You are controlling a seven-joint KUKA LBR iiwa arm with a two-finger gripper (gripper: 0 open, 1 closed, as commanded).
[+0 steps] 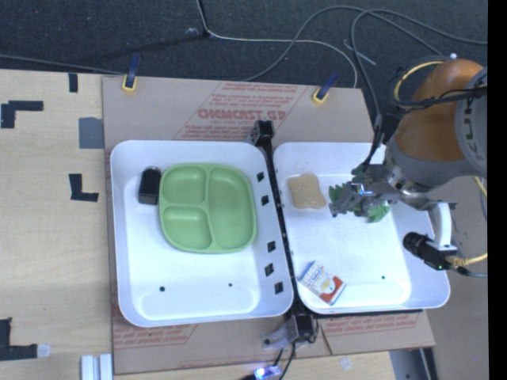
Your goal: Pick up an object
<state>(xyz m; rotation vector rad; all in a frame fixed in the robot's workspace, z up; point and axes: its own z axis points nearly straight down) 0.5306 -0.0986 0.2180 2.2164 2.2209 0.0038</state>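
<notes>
Looked smooth, glossy white plastic: both bins (pixel 135 291). Seemed matt green plastic: plate (pixel 208 208). Appeared dull, porous, tan: sponge (pixel 306 191). Resembled printed glossy paper: packet (pixel 322 282). Showed pale wood grain: tabletop (pixel 47 236). Lay flat, matt brown: cardboard (pixel 238 109). Gleamed orange: band (pixel 432 109).

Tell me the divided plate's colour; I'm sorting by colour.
Light green plate, seen in the camera view.

Objects, L bin: green 3-compartment plate (pixel 208 208), flat, centre; black block (pixel 149 186) touching its L rim. R bin: tan sponge-like pad (pixel 306 191) near divider; green leafy item (pixel 358 200) just R of pad; small red/white/blue packet (pixel 322 283) near front edge.
</notes>
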